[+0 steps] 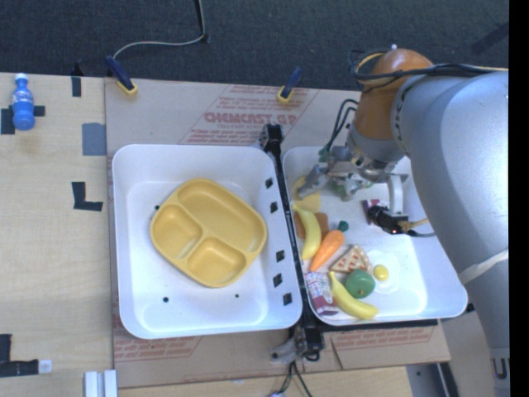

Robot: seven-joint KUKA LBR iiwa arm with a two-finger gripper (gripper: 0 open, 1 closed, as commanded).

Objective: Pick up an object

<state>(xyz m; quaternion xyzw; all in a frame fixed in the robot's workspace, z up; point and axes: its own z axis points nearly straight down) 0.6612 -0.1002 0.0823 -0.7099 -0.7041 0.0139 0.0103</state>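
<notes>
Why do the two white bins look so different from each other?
The left bin bears one yellow divided tray; the right bin holds small toy food: a carrot, bananas and a green apple. The gripper is above the right bin, not the left bin. Both are shallow and white.

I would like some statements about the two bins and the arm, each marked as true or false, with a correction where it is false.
1. The yellow divided tray lies in the left bin. True.
2. The carrot is in the left bin. False: it lies in the right bin, among the other toy food.
3. The end effector is over the right bin. True.
4. The green round fruit lies on the yellow divided tray. False: it rests in the right bin, against a banana.
5. A blue bottle stands inside the right bin. False: it is outside both bins, at the bench's far left.
</notes>
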